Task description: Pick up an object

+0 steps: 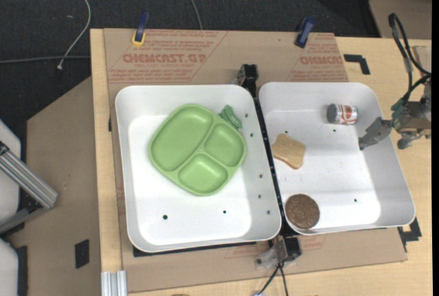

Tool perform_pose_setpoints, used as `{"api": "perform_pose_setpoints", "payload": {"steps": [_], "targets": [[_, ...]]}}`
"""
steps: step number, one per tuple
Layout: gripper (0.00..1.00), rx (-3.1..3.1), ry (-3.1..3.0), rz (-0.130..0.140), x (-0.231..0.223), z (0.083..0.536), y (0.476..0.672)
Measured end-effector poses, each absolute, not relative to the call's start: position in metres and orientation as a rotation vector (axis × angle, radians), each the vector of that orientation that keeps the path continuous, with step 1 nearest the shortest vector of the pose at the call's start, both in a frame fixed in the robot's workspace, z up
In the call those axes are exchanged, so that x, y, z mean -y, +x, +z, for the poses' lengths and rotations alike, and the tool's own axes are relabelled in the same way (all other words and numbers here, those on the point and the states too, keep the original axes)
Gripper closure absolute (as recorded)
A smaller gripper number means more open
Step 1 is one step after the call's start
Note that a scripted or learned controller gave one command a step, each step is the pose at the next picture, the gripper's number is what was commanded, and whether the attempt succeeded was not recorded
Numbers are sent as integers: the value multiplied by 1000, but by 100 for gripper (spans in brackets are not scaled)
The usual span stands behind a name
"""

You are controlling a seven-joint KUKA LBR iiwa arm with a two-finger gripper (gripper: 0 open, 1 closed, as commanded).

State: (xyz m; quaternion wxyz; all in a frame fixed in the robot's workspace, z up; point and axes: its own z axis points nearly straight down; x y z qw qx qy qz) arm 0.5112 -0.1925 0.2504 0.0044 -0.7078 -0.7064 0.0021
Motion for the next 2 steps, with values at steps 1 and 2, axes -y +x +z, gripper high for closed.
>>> {"api": "perform_pose_setpoints", "payload": {"steps": [1, 2], "targets": [[0, 2221, -2220, 0, 192, 254, 513], [0, 2217, -2217, 2, 184, 207, 508]]}}
